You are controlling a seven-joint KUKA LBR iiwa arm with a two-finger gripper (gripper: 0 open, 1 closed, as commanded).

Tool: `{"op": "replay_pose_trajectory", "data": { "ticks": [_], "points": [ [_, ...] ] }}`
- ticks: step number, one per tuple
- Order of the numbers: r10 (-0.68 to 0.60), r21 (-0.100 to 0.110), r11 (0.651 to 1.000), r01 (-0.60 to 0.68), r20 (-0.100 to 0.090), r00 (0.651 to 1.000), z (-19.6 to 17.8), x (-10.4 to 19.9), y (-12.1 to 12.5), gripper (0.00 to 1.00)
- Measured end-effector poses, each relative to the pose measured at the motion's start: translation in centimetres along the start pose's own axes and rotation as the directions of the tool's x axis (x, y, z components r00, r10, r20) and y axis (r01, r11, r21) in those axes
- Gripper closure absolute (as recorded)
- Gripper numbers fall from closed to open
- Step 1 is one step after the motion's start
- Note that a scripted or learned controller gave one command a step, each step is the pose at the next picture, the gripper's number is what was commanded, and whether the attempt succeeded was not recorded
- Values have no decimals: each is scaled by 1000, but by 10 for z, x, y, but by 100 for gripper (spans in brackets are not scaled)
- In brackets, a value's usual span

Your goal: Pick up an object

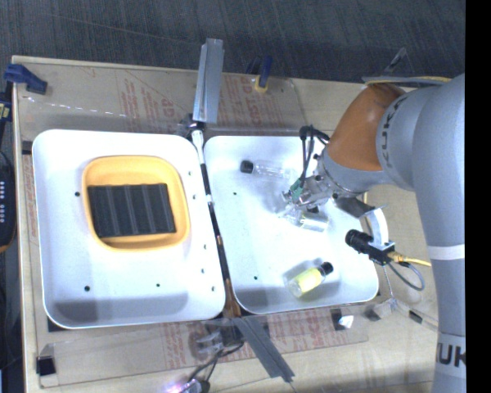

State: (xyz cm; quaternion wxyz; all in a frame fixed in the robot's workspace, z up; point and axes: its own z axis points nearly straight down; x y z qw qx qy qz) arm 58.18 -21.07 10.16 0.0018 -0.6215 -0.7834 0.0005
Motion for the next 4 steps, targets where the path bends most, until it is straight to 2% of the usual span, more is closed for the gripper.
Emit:
{"op": "replay_pose_trajectory", "data": {
  "ticks": [1, 2, 3, 4],
  "points": [
    [-156, -3, 988, 156, 4, 988, -16, -14, 62, 100],
    [-154, 0, 988, 154, 1, 988, 9, 45, 88, 100],
    [-151, 0, 989, 151, 1, 989, 3, -6, 58, 100],
    [-150, -3, 989, 150, 3, 989, -47, -5, 76, 100]
  ]
}}
